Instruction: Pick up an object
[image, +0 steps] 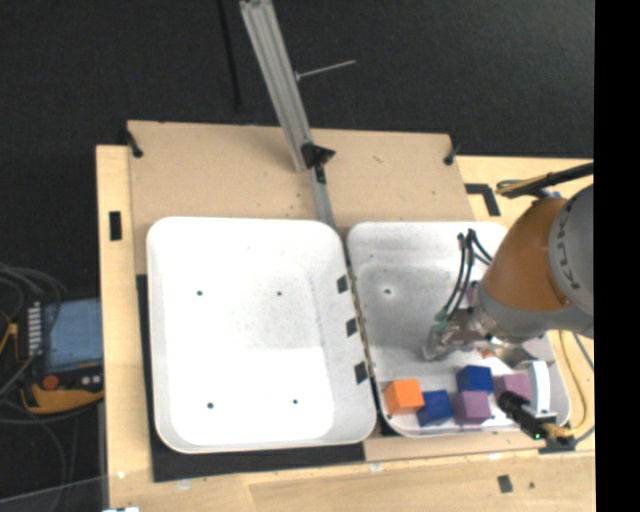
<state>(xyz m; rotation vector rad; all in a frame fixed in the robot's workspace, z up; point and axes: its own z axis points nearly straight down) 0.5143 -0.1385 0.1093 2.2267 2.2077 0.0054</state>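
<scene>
The gripper (443, 338) is down inside the right bin (400, 260), low over the bin floor about midway along its length, and from this angle there's no telling how it is set or whether anything is in it. Right above it sits the bulky grey wrist with the orange band (520, 262), covering much of the bin's far-right side, with dark cables (463, 272) looping down beside it.

Now the blocks, all clustered along the near edge of that same right bin. An orange block (404, 395) lies nearest the bin's left wall, just below and left of the gripper, apart from it. Beside it, a blue block (436, 407), then a purple block (473, 405) touching or nearly touching it. A second blue block (476, 379) sits just behind the purple one, closest to the wrist. A lighter purple block (517, 385) shows at the bin's right corner, partly hidden.

Left of the right bin, sharing its wall, is the left bin (250, 330).
</scene>
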